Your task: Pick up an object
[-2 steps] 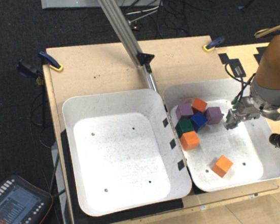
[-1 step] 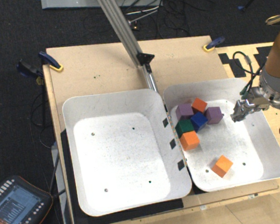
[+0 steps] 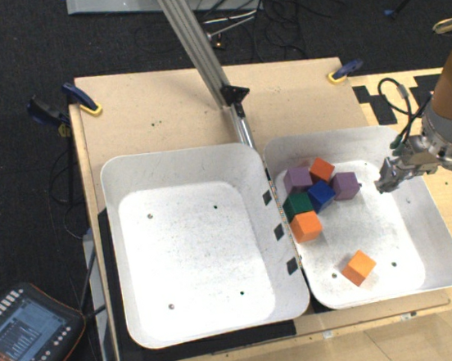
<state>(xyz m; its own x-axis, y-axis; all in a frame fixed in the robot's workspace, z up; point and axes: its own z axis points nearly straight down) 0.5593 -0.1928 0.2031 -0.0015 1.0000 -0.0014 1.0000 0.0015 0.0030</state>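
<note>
We see the grey two-finger gripper point(image 3: 385, 183) mid-right over the shallow white right bin point(image 3: 436, 272) | we cannot tell its state | coloured wooden cubes point(image 3: 315, 197) cluster at centre.

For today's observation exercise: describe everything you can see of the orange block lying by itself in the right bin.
The lone orange block is a small cube, plain matte orange. It sits turned cornerwise to the bin's edges, flat on the floor of the right bin, toward its near side. Nothing touches it: the cluster of blocks lies apart, further back, and the gripper is off beyond it.
</note>
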